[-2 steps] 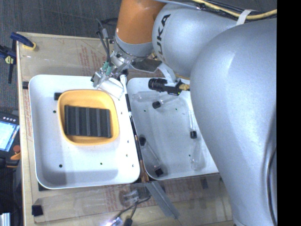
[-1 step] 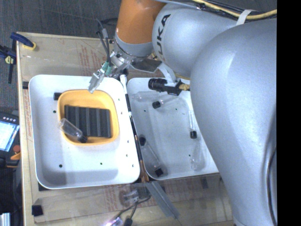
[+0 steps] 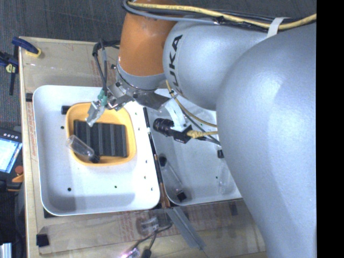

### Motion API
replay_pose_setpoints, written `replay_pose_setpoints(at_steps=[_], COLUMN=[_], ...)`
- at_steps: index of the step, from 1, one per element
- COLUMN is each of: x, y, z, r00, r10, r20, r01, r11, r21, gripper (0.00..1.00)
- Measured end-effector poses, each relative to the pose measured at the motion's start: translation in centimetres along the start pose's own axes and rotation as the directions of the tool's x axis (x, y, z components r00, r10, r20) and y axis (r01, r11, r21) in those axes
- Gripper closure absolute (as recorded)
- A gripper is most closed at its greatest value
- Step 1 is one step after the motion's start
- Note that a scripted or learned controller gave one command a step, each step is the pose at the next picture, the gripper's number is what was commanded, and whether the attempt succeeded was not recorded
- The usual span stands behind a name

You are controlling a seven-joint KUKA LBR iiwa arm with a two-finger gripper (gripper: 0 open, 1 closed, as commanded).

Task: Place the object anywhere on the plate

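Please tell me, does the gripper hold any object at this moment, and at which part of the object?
It cannot be told. The gripper is above the yellow plate, but no object is clearly visible in it. A clear object lies on the plate, apart from it.

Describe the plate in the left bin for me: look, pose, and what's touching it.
The plate is a rounded-square dish with a yellow-orange rim and a dark, ribbed centre, apparently plastic. It lies flat on the floor of the left bin, toward its upper part. A clear object rests across its lower-left rim. The gripper hangs over its upper edge; whether it touches the plate is unclear.
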State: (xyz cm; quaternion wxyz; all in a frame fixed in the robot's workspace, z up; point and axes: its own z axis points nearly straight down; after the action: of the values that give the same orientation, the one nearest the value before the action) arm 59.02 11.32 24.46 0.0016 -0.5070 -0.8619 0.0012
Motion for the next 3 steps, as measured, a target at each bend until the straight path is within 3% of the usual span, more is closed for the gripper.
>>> replay_pose_setpoints(at_steps=[1,2,3], x=[0.1,-3.0,-2.8], y=[0.0,1.9,2.1], z=[-0.9,-15.0,-16.0], r00=[1.000,0.969,0.966], r10=[-0.007,-0.249,-0.258], r20=[-0.001,0.003,0.002], r01=[0.007,0.249,0.258], r11=[1.000,0.969,0.966], r21=[0.002,-0.005,-0.006], gripper=[1.00,1.00,1.00])
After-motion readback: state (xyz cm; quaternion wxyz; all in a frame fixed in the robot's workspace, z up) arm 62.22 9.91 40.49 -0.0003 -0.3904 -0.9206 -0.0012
